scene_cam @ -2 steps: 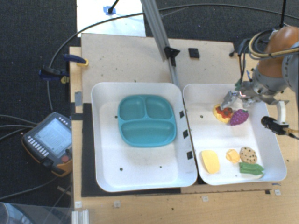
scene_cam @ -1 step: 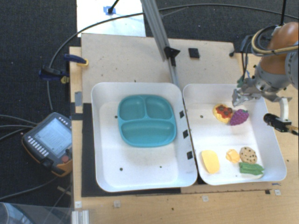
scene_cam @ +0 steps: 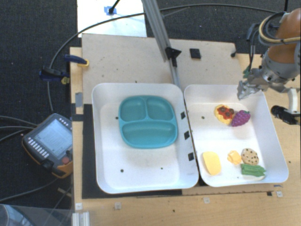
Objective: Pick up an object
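In the right bin [scene_cam: 263, 126] lie several toy foods: a pizza slice [scene_cam: 224, 113], purple grapes [scene_cam: 241, 118], a yellow cheese wedge [scene_cam: 211, 163], a small orange piece [scene_cam: 233, 157], a cookie [scene_cam: 249, 156] and a green bean pod [scene_cam: 253, 170]. My gripper [scene_cam: 245, 89] hangs over the bin's far edge, up and right of the pizza slice and grapes, with nothing visibly between its fingers.
The left bin [scene_cam: 108, 164] holds a teal divided plate [scene_cam: 147, 122]. A slanted metal pole [scene_cam: 157, 22] rises behind the bins. A teach pendant [scene_cam: 49, 142] and cables lie on the floor at left.
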